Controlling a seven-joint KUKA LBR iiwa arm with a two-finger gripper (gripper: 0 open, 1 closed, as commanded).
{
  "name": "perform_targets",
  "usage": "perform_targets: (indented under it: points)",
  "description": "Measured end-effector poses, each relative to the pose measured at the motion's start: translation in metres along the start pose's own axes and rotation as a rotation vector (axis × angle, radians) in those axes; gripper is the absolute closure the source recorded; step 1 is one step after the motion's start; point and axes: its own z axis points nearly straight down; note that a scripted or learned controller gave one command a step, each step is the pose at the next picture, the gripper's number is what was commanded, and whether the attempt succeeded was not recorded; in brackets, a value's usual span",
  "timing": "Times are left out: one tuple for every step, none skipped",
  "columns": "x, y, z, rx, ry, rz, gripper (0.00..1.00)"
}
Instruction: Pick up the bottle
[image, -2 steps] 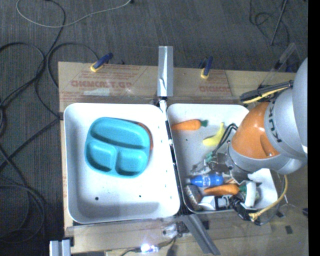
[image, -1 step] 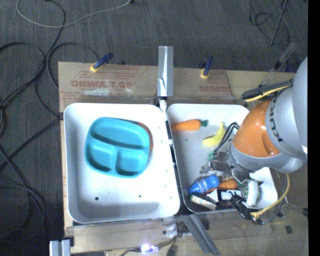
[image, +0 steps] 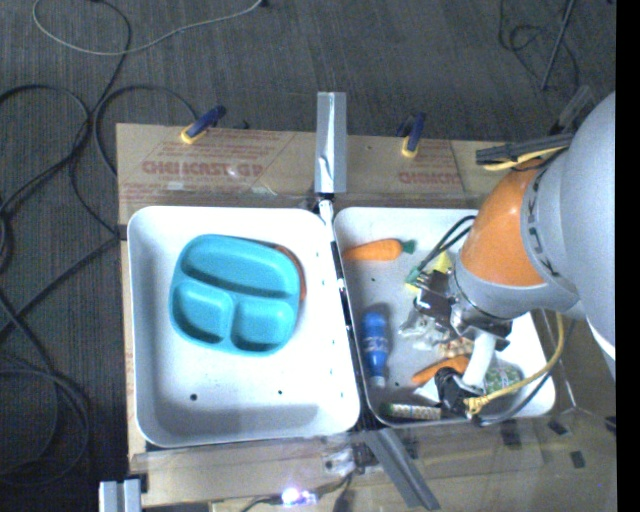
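Note:
The bottle (image: 375, 345) is small and blue with a white band. It lies on its side along the left wall of the right bin (image: 352, 262). My gripper (image: 428, 312) hangs under the orange wrist band over the middle of that bin. It is to the right of the bottle and apart from it, with nothing seen held in it.
An orange carrot (image: 378, 250) lies at the back of the right bin. A smaller orange piece (image: 436, 372), a dark stick (image: 412, 410) and a green-patterned item (image: 503, 378) lie near its front. A blue divided tray (image: 238, 292) sits in the left bin (image: 150, 400).

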Motion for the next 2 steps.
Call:
perform_targets:
  points:
    - [-0.001, 0.000, 0.000, 0.000, -0.001, 0.001, 0.00]
    - [-0.048, 0.027, -0.039, 0.000, -0.001, -0.027, 0.00]
